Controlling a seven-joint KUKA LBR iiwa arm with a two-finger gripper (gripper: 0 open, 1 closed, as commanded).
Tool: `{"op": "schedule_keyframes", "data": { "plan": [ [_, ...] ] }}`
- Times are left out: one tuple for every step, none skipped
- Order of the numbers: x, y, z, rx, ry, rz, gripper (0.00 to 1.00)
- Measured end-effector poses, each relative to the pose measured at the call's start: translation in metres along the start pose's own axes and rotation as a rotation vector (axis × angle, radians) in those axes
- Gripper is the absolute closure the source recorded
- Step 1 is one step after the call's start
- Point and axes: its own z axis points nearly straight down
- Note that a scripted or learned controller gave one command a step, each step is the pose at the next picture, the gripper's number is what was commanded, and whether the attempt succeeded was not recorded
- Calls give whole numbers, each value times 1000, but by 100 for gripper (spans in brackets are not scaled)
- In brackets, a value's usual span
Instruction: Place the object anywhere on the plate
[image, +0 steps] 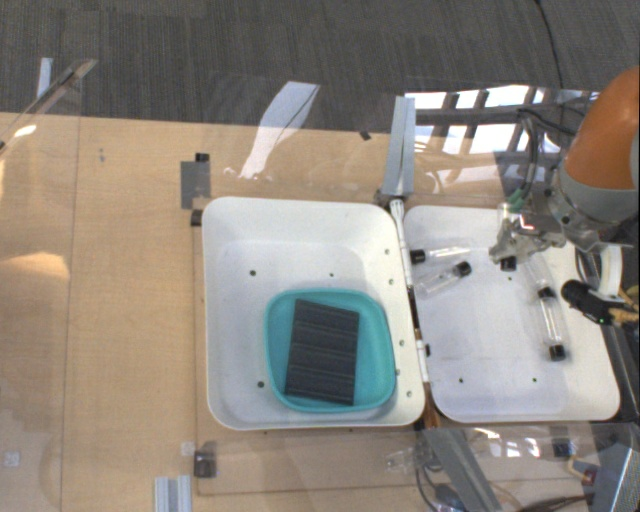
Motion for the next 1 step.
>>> {"op": "schedule_keyframes", "data": {
  "plan": [
    [106,-66,4,4,2,-37,100]
  ]
}}
